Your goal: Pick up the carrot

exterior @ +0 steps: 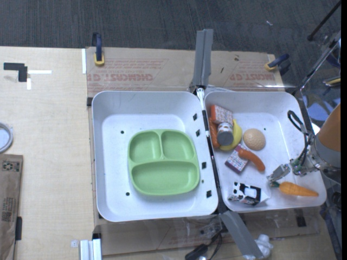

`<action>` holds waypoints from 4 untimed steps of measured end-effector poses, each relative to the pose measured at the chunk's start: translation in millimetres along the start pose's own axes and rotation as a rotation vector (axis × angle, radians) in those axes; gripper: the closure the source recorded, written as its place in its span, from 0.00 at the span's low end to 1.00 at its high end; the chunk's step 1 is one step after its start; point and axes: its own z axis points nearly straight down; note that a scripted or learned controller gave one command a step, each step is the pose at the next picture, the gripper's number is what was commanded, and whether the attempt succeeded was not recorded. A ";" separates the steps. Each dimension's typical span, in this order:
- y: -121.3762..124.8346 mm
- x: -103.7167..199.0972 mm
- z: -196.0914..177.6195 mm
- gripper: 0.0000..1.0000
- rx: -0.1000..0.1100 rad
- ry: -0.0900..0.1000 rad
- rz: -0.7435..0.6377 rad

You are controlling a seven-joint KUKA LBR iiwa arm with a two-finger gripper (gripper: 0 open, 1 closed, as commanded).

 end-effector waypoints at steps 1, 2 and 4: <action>-0.4 -1.2 0.4 0.00 0.001 0.000 -0.149; -1.7 -5.9 0.2 0.00 0.000 0.000 -0.448; -1.6 -9.8 -122.8 1.00 -0.001 -0.001 -0.773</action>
